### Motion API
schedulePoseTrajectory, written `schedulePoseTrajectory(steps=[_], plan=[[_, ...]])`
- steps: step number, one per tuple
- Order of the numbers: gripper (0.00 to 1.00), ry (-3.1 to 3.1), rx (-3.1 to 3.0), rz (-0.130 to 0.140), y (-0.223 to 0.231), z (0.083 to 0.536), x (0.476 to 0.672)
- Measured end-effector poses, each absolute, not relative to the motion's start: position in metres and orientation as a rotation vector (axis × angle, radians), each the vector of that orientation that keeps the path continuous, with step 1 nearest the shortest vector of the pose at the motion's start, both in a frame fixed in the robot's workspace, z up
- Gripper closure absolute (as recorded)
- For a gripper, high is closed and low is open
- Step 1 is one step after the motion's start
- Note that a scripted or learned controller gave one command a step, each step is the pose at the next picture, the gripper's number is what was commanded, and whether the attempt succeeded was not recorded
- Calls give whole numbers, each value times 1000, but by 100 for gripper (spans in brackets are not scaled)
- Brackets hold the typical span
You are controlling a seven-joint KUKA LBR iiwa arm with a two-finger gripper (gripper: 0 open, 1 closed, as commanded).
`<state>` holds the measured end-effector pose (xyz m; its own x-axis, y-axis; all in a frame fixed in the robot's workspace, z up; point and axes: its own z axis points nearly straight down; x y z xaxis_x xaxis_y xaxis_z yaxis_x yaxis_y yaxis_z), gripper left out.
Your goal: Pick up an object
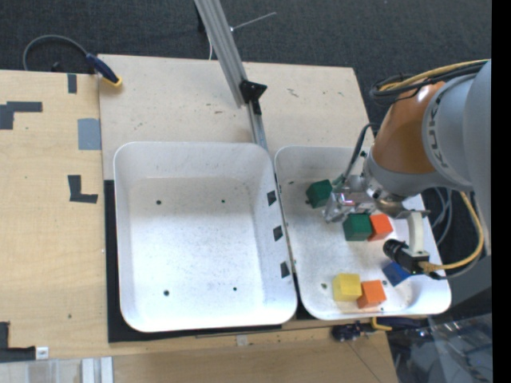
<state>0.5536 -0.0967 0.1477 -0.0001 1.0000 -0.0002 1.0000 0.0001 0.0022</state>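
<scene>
My gripper (342,202) hangs low over the right bin (311,286), reaching in from the right under the grey and orange arm. A dark green block (319,192) lies just left of it, touching or nearly touching the fingertips. Right below the gripper sit a second green block (358,228) and an orange block (381,227) side by side. Near the bin's front lie a yellow block (346,286) and another orange block (372,294). A blue block (395,274) shows partly at the right, under a black part of the arm.
The left bin (196,230) stands beside the right one, with a shared rim between them. A slanted metal pole (227,50) crosses the bench behind the bins. Cables run at the far right by the arm.
</scene>
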Motion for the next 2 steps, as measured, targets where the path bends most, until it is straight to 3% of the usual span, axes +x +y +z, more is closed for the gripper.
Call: schedulePoseTrajectory(steps=[1, 2], plan=[[100, 2220, 2217, 4, -98, 210, 552], [100, 2223, 2221, 0, -98, 215, 552]])
